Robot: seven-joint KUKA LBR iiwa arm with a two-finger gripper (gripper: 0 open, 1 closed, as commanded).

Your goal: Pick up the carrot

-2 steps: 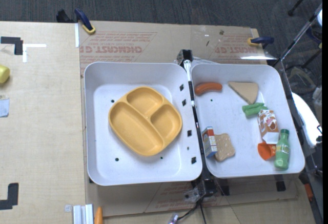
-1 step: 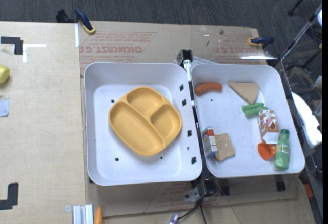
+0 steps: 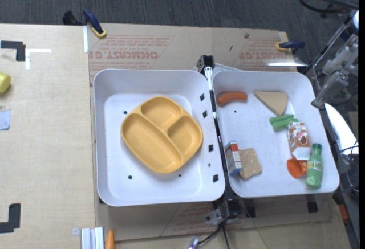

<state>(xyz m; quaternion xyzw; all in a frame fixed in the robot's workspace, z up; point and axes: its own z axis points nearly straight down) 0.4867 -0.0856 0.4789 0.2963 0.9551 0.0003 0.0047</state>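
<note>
1. While the yellow divided plastic plate (image 3: 162, 134) sits left of centre, the stubby orange plastic carrot (image 3: 294, 168), as I judge it, lies lower right, against a green plastic bottle (image 3: 313, 166).
2. It is probably light, rigid and slick; grip across its exposed middle.
3. At the right edge is the grey pincer (image 3: 328, 89); I cannot tell how wide it stands.

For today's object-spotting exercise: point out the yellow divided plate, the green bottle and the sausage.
yellow divided plate (image 3: 149, 154): camera view, on the bare floor of its largest compartment.
green bottle (image 3: 314, 167): camera view, on the middle of its body.
sausage (image 3: 231, 97): camera view, on its middle.
</note>
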